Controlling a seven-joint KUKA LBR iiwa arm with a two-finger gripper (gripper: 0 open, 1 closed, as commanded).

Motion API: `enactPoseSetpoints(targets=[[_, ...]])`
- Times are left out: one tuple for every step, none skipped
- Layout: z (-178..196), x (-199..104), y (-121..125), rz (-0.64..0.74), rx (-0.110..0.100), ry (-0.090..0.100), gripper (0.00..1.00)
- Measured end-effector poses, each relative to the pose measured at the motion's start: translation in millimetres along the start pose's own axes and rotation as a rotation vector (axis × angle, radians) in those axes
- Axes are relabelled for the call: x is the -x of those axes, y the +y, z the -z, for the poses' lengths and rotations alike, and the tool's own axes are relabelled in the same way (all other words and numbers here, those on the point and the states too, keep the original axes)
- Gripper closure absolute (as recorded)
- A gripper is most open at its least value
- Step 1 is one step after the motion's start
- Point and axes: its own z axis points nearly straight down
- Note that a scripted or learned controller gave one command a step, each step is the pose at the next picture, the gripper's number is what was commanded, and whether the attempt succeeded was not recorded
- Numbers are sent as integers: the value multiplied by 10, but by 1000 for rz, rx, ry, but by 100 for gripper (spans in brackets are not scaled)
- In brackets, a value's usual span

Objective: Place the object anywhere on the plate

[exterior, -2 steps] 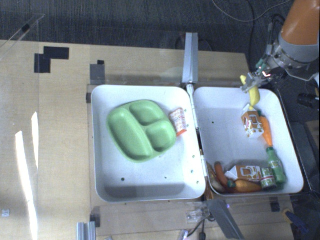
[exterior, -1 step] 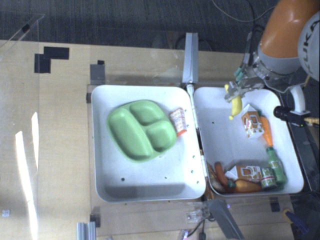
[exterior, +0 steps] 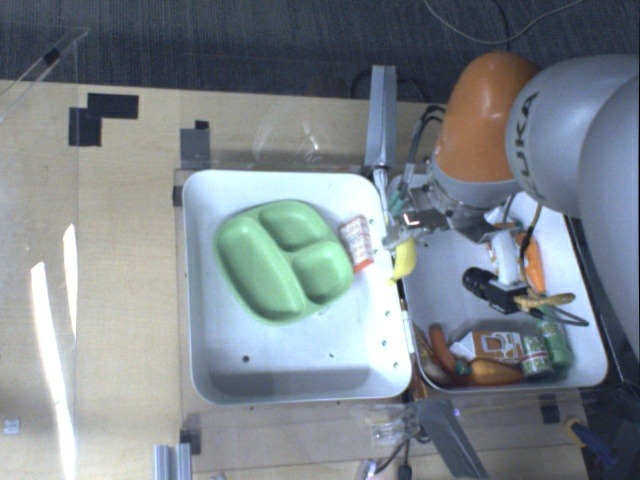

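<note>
**A:** Plate [exterior: 282, 260], green, three compartments, lies in the left bin [exterior: 215, 363]. Where is the object, and does my hand carry it?

**B:** I read the hand [exterior: 400, 226] as sitting over the divider between the two bins, below the orange band. Its tips are hidden in the clutter of cable and bracket, so I cannot tell whether it is clenched or released, or whether it grasps anything. A yellow object [exterior: 404, 258] shows just beneath it, at the left wall of the right bin [exterior: 590, 363]; that may be the task's thing, but I would not call it held.

**A:** And the small red-and-white packet [exterior: 356, 242]?

**B:** It rests against the plate's right rim, partly on the bin floor. I judge it beside the plate rather than properly on it.

**A:** How do I do this step well?

**B:** I would confirm the grasp first, lifting a little and checking that the yellow object rises with the hand. Then I carry it left, high enough to clear the divider and the packet, and aim for the middle of a compartment, not the rim. I lower until it nearly touches before letting go, since a drop from height could bounce it off onto the bin floor.
</note>
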Motion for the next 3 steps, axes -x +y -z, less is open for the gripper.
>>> enactPoseSetpoints(targets=[[267,-592,707,258,4,-1,100],[61,-943,644,329,2,-1,100],[63,-941,645,329,3,-1,0]])
